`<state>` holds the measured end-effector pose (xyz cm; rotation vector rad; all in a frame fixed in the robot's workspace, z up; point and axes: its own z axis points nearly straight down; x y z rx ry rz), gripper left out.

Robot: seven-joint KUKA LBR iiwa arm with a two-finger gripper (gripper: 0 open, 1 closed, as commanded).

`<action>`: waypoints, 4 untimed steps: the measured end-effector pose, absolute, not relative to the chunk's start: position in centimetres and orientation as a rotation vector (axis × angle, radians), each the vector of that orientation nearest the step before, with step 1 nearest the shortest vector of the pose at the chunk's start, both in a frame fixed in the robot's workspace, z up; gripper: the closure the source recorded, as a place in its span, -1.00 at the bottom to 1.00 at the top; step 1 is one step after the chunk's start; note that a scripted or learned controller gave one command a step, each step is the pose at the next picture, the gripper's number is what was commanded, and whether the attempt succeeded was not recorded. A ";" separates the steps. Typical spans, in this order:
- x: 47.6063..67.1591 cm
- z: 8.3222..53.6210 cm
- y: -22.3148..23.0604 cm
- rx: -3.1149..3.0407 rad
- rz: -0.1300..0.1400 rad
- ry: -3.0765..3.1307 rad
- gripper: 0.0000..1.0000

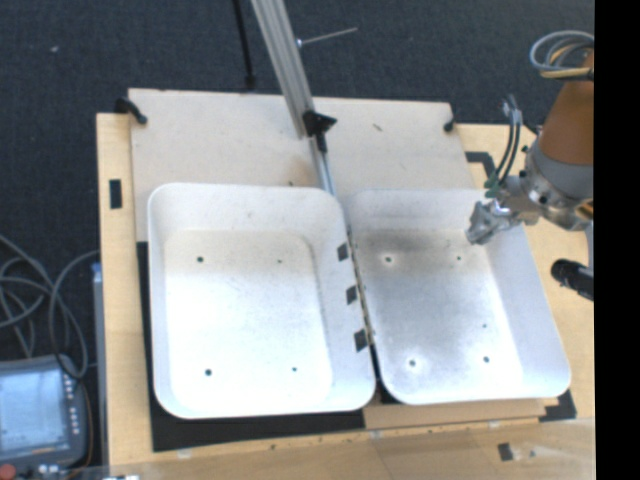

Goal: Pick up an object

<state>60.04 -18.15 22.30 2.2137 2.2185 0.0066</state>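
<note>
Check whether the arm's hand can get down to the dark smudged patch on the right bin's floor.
Probably yes: the hand hangs over the right bin near its upper right rim, with nothing between it and the patch.

Arm (565, 138) comes in from the right, wrist angled down and left, gripper (482, 226) hanging low at its tip.

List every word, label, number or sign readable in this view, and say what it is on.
No text can be read anywhere.
The screen of the handheld pendant at the lower left is too blurred to read.
The two white bins carry no lettering.
</note>
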 end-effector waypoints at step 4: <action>62.8 23.7 -3.9 2.216 0.000 2.228 1.00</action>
